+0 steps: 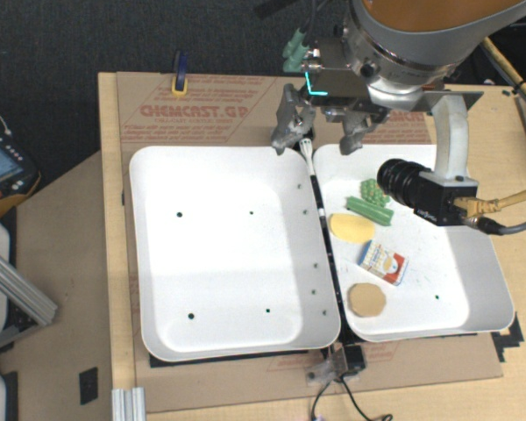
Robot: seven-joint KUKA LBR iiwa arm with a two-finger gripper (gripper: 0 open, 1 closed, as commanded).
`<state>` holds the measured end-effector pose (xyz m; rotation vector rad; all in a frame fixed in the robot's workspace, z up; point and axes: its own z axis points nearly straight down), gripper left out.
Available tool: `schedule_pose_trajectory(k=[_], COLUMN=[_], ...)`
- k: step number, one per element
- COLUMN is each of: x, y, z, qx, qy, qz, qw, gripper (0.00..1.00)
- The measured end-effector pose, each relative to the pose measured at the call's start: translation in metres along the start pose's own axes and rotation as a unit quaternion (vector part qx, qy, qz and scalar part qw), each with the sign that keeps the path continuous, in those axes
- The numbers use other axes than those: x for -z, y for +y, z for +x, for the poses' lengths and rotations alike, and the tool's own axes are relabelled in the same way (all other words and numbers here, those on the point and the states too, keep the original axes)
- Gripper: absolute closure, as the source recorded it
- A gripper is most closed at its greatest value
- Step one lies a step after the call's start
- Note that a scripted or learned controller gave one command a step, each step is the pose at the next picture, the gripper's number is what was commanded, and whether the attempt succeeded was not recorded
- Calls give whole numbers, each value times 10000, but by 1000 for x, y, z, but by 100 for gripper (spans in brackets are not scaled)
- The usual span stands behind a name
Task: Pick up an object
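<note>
Lying on a brown cardboard sheet on the worktop (pixel 79 235), the left bin (pixel 158 182) is smooth white plastic with small dark dots on its floor. At the far end of the ridge between the bins hangs the claw (pixel 322 135), its two grey fingers spread wide apart with nothing between them. In the right bin (pixel 482 296), nearer the camera than the claw, lie a ribbed green piece (pixel 370 203), a smooth yellow oval (pixel 351 228), a small printed box (pixel 383 263) and a flat tan disc (pixel 366 300).
</note>
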<state>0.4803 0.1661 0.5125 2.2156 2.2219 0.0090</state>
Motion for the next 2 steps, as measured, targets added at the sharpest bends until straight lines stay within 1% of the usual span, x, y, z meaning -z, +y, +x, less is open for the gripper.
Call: schedule_pose_trajectory(k=[2], x=[0], y=[0], z=[0], qx=[0], qy=[0], qz=[0], qw=[10000], gripper=[0])
